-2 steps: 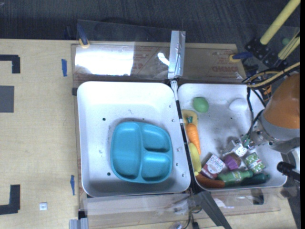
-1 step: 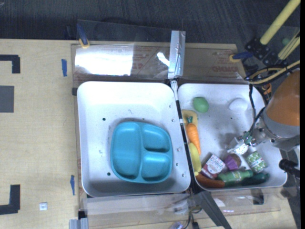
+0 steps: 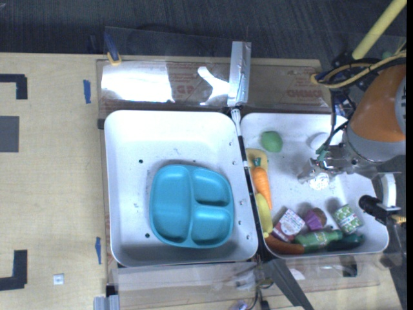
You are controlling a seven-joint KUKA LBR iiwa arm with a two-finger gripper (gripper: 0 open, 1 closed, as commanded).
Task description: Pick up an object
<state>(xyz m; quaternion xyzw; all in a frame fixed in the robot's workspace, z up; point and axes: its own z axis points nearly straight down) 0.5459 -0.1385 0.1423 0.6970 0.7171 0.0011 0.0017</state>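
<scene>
The claw (image 3: 321,165) hangs over the right bin (image 3: 293,126), near its middle; whether it is wide or narrow cannot be told. Just beside it lies a green ball (image 3: 271,141). A carrot (image 3: 261,182) and banana (image 3: 261,206) lie along the bin's left wall; small packets (image 3: 290,224) cluster at the near edge. The left bin (image 3: 129,141) carries a blue divided tray (image 3: 191,205). Both bins rest on a light wooden table (image 3: 48,173); dark floor (image 3: 193,5) lies beyond.

No wording can be read. Reddish print runs across the brown board (image 3: 290,86) behind the bins, too blurred to make out. The small packets (image 3: 290,223) in the right bin (image 3: 297,131) carry printed labels, equally illegible.
</scene>
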